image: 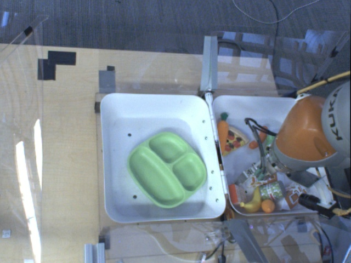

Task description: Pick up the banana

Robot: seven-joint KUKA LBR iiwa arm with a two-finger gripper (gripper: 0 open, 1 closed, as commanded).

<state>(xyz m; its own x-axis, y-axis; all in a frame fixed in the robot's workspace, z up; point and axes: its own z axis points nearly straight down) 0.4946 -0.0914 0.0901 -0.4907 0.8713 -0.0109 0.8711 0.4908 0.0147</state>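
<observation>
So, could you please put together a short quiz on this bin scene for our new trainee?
1. True or false: the green divided plate lies in the left bin.
2. Which bin holds the banana? A) left B) right
3. Fill in: the fruit touching the banana's right end is an ____.

Key: 1 true; 2 B, the right bin; 3 orange.

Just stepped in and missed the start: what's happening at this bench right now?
The KUKA arm reaches into the right bin, its tool low among a clutter of toy food. The banana lies near that bin's front edge beside a small orange, not lifted. The left bin holds a green divided plate.
</observation>
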